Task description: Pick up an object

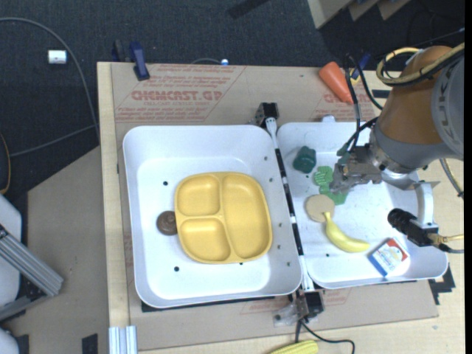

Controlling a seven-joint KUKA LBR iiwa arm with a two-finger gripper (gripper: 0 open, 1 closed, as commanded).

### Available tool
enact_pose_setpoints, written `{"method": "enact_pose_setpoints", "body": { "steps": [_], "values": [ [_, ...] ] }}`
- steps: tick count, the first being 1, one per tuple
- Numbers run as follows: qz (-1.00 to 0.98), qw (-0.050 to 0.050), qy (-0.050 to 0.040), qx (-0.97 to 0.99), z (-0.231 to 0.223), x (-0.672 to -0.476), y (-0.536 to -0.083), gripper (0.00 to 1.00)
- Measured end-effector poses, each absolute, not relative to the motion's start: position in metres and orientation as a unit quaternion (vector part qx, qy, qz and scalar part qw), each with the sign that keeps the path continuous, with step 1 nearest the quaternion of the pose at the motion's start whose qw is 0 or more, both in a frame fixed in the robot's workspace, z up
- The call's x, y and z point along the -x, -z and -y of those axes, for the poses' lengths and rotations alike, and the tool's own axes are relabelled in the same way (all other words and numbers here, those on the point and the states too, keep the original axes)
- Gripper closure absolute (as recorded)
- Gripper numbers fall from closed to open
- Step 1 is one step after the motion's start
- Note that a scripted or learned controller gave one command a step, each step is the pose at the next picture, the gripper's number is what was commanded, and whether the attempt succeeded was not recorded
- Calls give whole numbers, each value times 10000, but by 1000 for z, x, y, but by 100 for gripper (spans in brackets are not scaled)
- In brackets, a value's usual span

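A: Camera view, largest first. Left bin (140, 198) carries the yellow divided plate (221, 217), with a brown disc (167, 223) tucked at its left edge. Right bin (413, 271) carries the candidates: banana (343, 238), tan round piece (318, 207) just above it, bright green item (324, 177), dark green block (304, 158), small red-white-blue carton (389, 256) near the front right corner

B: Arm position?

A: Gripper (345, 177) sits low over the right bin, right beside the bright green item and partly covering it. Whether the claw is wide or narrow, cannot tell; the wrist body hides it

B: Risks from here?

A: Judgement only. The green item, tan piece and banana lie close together, so a closing claw could catch two, or nudge one aside and shut on nothing. The green item looks thin and flat, likely to slip out on lift. The bin wall is near the dark green block; a drift that way could clip it
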State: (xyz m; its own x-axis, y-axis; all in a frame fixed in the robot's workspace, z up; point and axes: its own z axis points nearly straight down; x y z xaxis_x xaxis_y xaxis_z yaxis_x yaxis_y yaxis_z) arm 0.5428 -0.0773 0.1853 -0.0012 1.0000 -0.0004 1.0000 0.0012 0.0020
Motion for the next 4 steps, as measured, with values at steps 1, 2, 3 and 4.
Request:
{"method": "enact_pose_setpoints", "body": {
  "steps": [1,2,3,4],
  "values": [
    [-7075,1,3,-7067,78,-542,-185,0],
    [-7071,-12,11,-7072,100,-583,-91,0],
    [-7077,9,-2,-7065,93,-634,-85,0],
    [-7077,12,-3,-7065,93,-667,-85,0]
  ]
}}
